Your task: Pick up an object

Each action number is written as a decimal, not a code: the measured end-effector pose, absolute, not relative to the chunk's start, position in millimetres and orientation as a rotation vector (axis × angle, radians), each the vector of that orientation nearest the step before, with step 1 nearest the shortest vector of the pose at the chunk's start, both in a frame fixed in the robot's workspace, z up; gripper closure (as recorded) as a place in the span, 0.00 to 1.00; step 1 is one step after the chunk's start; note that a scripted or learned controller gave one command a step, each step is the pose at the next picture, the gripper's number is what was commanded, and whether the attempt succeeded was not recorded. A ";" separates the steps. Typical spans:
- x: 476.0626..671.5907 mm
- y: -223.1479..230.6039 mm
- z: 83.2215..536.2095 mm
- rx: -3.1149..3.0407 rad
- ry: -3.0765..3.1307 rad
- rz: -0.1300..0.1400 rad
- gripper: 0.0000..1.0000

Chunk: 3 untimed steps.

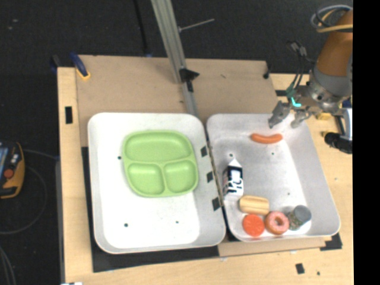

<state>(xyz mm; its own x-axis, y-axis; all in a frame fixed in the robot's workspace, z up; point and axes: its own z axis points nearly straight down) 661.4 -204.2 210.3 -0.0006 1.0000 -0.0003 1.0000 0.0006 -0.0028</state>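
My gripper point(289, 119) hangs over the far edge of the right bin point(314, 177), fingers spread open with nothing between them. Just below it, an orange-red sausage point(266, 138) lies on the bin floor, apart from the fingertips. A small white bottle with a black label point(234, 178) lies near the bin's left wall. Along the near edge sit a tan bread roll point(254, 204), an orange-red ball point(253, 225), a pink donut point(276, 222) and a grey round piece point(300, 214).
The left bin point(107, 218) holds a green divided plate point(160, 162). A metal post point(172, 40) slants up from between the bins at the back. The grey and orange arm point(333, 58) stands at the far right.
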 end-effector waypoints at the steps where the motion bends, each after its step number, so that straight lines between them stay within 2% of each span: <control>1: 662.6 -204.2 212.9 -2.222 -2.225 -0.001 0.00; 2: 652.8 -203.8 157.2 -2.221 -2.221 0.004 0.00; 3: 652.6 -204.6 105.1 -2.221 -2.222 0.004 0.00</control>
<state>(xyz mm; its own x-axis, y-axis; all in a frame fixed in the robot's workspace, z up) 652.6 -204.6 105.1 -0.0008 1.0000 -0.0017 1.0000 0.0008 -0.0015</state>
